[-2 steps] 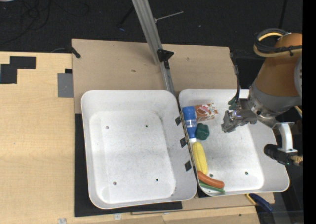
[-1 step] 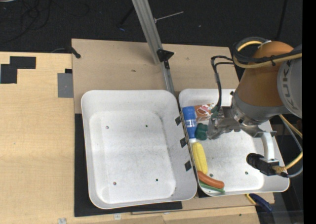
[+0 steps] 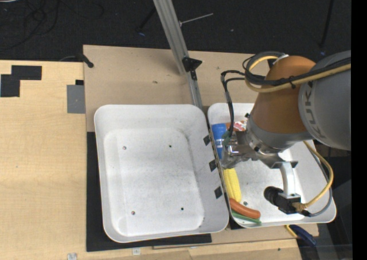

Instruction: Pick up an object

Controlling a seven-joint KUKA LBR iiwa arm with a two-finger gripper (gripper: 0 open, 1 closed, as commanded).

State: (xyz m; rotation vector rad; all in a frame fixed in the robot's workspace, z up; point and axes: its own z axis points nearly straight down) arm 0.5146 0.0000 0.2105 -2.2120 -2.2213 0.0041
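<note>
Grey arm [image 3: 298, 109] reaching over the right bin [image 3: 321, 207], end effector [image 3: 232, 148] low at its left wall, probably to take the blue object [image 3: 218, 136]; grip state impossible to tell. Crowded along the same wall: yellow corn-like piece [image 3: 231, 184], red-orange piece [image 3: 246, 212]. Left bin [image 3: 155, 173] alongside.

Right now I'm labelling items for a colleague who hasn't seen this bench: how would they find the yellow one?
Look in the right-hand shallow white bin, along its left wall. The long yellow corn-shaped object lies there, between a blue cylindrical object above and a red-orange sausage-shaped piece below. It alone is yellow.
</note>
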